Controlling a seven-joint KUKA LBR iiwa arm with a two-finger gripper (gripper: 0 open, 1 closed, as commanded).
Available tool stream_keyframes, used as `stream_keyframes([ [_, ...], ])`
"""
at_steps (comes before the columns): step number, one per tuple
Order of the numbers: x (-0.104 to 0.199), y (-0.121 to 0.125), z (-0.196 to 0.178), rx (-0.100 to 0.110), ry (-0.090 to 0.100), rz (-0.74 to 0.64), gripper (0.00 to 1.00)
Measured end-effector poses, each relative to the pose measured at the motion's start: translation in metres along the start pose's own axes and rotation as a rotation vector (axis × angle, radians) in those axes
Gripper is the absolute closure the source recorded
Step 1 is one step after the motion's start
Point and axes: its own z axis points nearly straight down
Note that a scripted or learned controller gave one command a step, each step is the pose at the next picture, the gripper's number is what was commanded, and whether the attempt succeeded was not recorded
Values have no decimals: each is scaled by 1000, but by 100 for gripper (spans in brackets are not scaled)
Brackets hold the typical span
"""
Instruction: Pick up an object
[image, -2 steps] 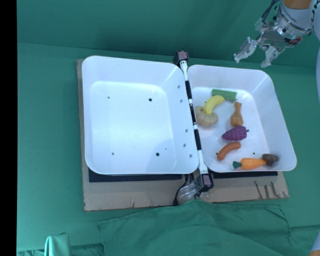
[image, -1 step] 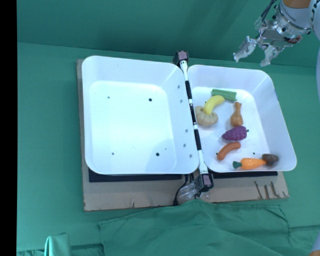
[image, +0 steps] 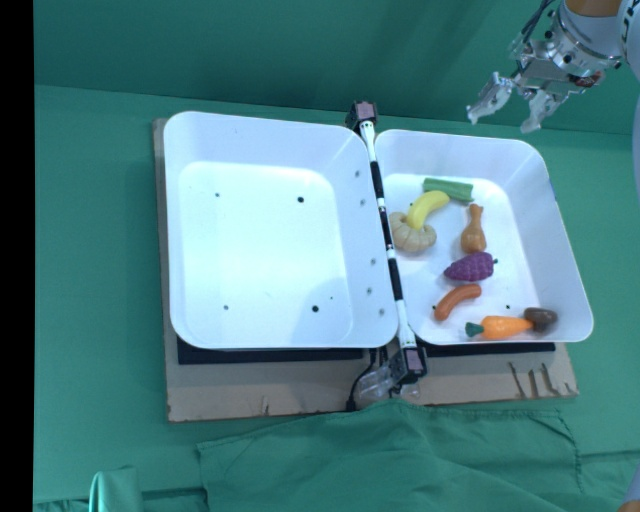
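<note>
Tool (image: 507, 106) spread wide, holding nothing, high beyond the right bin (image: 560, 250). Toy food inside it: banana (image: 427, 208), drumstick (image: 473, 230), grapes (image: 470, 267), sausage (image: 457, 301), carrot (image: 503, 326). Probably light, stiff, slick plastic; best pinched across the sausage's middle.

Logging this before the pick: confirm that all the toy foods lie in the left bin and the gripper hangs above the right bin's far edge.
Wrong bin: the camera view shows the toy foods in the right bin, not the left bin. The gripper does hang above the right bin's far edge.

A lab: 2 white bins (image: 270, 135) on green-draped bench (image: 90, 250).
</note>
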Motion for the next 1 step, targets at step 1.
stream_keyframes([
  [1, 10, -28, -84, -13, -1, -2, 0],
])
